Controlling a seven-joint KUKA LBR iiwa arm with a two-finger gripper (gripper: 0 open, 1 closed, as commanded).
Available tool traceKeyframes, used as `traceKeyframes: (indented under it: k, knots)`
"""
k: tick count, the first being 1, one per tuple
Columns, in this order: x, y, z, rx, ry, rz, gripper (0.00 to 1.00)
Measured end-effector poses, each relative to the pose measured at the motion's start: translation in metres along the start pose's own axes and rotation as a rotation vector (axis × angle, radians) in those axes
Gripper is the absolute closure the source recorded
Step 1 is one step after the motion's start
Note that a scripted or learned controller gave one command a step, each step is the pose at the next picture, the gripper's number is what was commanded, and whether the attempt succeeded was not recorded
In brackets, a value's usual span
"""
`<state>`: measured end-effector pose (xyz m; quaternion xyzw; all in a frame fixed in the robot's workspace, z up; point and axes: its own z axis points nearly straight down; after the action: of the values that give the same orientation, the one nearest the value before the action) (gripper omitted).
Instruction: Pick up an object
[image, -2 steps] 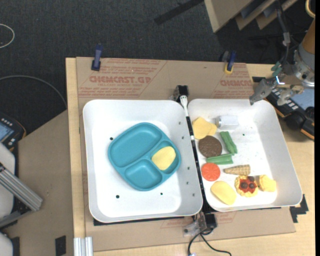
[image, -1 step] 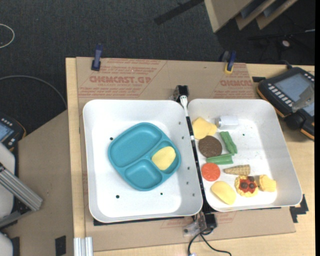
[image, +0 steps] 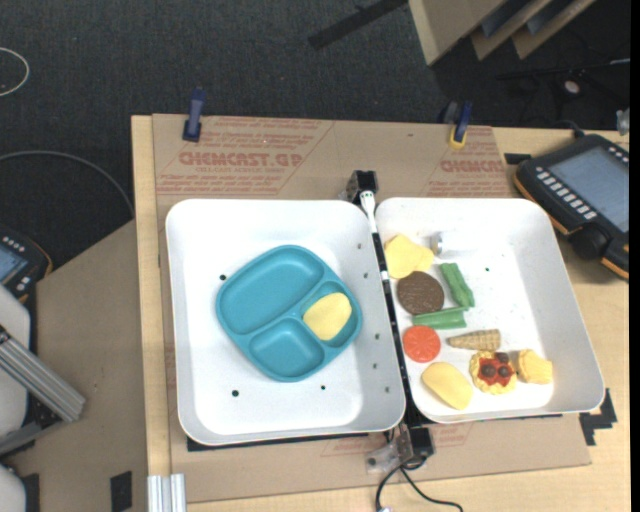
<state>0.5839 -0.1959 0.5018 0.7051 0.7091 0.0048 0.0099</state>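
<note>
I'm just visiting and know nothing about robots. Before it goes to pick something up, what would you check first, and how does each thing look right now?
1. Things to pick are present: ok. The right bin holds toy food, such as a brown cookie and a red slice.
2. Pieces have room around them: not ok. Most lie crowded together.
3. An easy target exists: ok. A yellow piece lies alone on the blue plate.
4. Left bin sits flat: ok.
5. Bins sit side by side: ok.

Bins (image: 200, 300): we see plain white.
Tray (image: 270, 295): teal blue.
Piece on tray (image: 327, 315): pale yellow.
Disc (image: 420, 292): dark brown.
Sticks (image: 458, 284): green.
Round slice (image: 421, 344): red-orange.
Cone (image: 474, 340): tan, perhaps ridged.
</note>
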Motion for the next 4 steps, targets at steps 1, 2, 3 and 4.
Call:
traceKeyframes:
  k: [1, 2, 3, 4]
  knots:
    - [0.031, -0.044, 0.1, 0.031, 0.011, 0.004, 0.0]
    - [-0.032, -0.089, -0.02, 0.006, -0.002, 0.013, 0.0]
    - [-0.005, -0.108, 0.109, 0.033, 0.013, 0.006, 0.0]
    - [-0.012, -0.063, -0.044, 0.0, -0.002, 0.003, 0.0]
